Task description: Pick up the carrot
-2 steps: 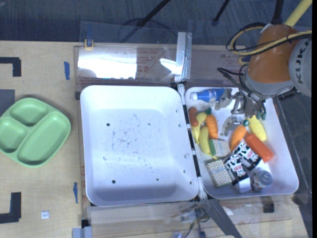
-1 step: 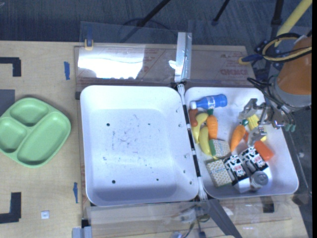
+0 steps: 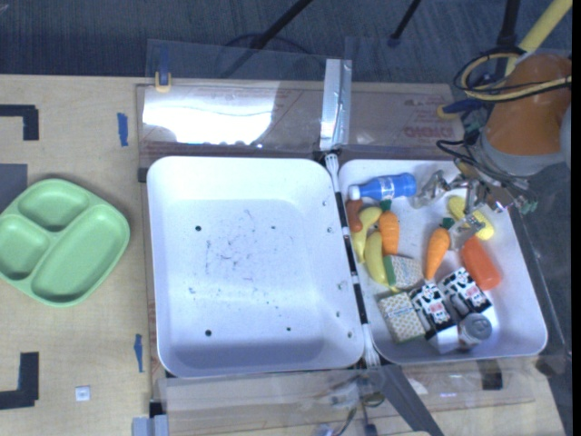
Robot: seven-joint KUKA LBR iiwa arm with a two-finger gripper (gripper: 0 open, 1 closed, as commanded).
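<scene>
The carrot is seen lying in the right bin, between a banana and a red toy. The pincer is held just above it, with nothing gripped; open or shut cannot be told.

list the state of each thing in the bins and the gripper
gripper: above right bin's far end, fingers hard to read
carrot: lying in right bin, not gripped
second carrot: lying beside banana
blue bottle: on its side
milk carton: lying down
left bin: white, scuffed
</scene>
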